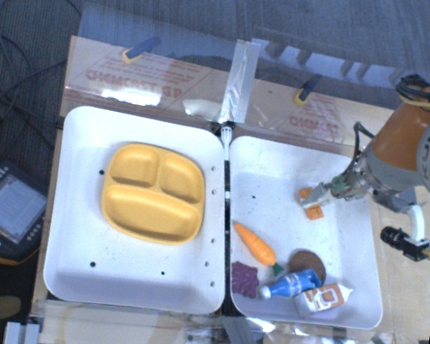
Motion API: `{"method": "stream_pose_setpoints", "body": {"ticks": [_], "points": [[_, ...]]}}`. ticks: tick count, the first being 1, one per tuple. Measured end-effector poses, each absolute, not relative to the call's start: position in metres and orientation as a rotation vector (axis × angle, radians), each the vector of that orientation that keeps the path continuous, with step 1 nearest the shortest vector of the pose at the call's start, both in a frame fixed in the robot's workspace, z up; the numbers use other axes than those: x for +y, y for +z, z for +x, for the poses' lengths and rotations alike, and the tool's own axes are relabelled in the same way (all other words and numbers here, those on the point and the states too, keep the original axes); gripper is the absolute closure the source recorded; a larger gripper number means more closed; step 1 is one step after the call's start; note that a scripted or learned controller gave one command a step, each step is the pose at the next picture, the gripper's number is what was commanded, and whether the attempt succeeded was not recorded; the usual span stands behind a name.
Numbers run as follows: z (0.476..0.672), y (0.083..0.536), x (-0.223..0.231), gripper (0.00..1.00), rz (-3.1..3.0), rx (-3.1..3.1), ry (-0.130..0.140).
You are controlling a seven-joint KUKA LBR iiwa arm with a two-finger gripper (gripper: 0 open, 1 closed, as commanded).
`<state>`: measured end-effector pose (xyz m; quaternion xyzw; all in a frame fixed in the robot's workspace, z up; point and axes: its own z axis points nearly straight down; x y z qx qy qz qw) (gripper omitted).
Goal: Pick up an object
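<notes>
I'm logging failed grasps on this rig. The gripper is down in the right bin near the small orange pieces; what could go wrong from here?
1. The two small orange pieces lie low on the bin floor, so the gripper may close on nothing or just nudge them away.
2. They sit close together, so it might catch both or flick one aside.
3. The gripper is near the right bin wall, leaving little room to adjust.

Both bins are plain white: the left bin (67,264) holds a mustard-yellow divided tray (154,192), unpatterned. In the right bin (369,277) lie an orange carrot (255,244) with a green tip, a purple bumpy piece (244,279), a blue bottle (290,286) with a white cap, a brown disc (308,262), a white-and-orange carton (326,297) and two small orange blocks (311,204). The arm (417,145) is grey with an orange band.
</notes>
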<state>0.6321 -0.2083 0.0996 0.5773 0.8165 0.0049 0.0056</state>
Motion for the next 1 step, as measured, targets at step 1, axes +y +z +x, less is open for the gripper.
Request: {"method": "stream_pose_setpoints", "body": {"ticks": [1], "points": [[0.6643,0.1935,-0.0973,1.00,1.575,2.716,0.001]]}}
